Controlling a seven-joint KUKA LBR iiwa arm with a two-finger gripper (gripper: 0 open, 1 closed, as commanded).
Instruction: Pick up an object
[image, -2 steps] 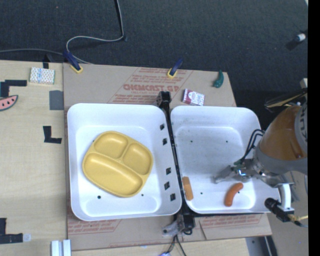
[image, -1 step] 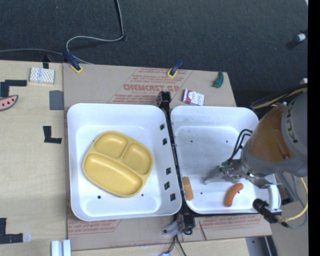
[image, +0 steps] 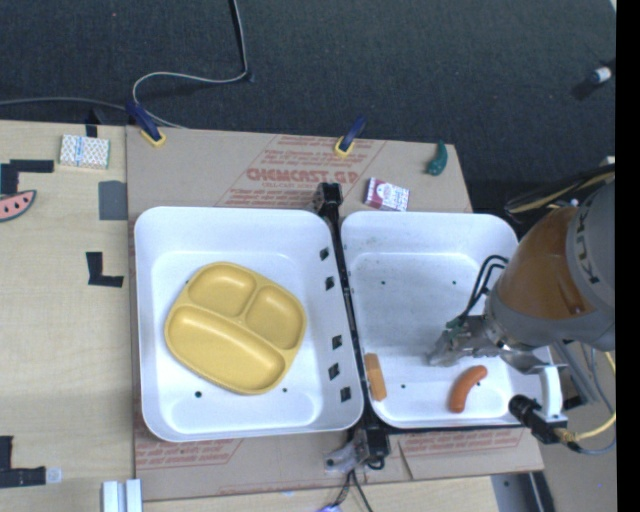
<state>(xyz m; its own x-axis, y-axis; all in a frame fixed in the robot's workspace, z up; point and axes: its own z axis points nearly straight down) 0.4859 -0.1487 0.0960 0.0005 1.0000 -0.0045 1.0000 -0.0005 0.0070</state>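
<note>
Two small sausages lie in the right bin (image: 420, 235). An orange-red sausage (image: 466, 387) rests near the bin's front right corner. A paler, tan sausage (image: 375, 376) lies against the front left wall, by the divider. My gripper (image: 447, 346) hangs low over the bin floor, just above and to the left of the orange-red sausage, and nothing shows between its fingers. The arm's grey body with its orange band (image: 540, 275) covers the bin's right wall. In the left bin (image: 160, 250) sits a yellow divided plate (image: 235, 326).
The bins stand on a cardboard sheet (image: 290, 170) with clamps at the back. A small red-and-white packet (image: 385, 194) lies behind the right bin. Black clips (image: 335, 300) run down the divider between the bins. Cables trail at the front right.
</note>
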